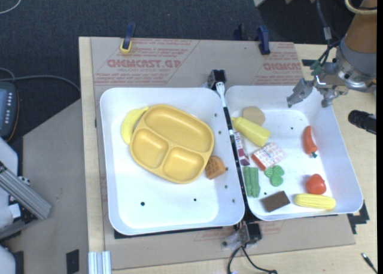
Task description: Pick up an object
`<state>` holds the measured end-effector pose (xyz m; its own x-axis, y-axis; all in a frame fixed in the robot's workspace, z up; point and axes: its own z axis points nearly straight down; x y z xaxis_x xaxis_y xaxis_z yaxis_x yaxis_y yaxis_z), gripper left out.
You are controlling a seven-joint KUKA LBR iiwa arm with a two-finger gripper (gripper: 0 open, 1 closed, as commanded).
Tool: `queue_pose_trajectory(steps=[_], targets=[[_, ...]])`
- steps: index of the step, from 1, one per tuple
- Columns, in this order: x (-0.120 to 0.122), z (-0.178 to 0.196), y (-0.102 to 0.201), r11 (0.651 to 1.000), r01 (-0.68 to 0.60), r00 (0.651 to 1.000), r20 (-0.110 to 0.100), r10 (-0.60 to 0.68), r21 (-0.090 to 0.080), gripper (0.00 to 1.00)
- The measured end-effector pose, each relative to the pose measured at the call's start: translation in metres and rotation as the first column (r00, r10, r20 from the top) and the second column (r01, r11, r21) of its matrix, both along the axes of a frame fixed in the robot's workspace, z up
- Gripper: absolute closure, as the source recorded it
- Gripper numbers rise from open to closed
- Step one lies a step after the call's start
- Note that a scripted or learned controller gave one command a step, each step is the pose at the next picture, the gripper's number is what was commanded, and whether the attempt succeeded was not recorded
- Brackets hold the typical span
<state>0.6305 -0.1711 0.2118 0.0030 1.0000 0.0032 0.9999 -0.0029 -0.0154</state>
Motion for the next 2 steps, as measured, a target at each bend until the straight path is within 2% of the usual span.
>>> queue_pose_trajectory(steps=[1,2], targets=[[0.003,0.009,0.000,1.000,-0.003,1.000,0.015,0.003,-0.003,0.00],[-0.006,-0.050,0.000,1.000,-0.003,1.000,0.008,0.003,-0.002,0.00]])
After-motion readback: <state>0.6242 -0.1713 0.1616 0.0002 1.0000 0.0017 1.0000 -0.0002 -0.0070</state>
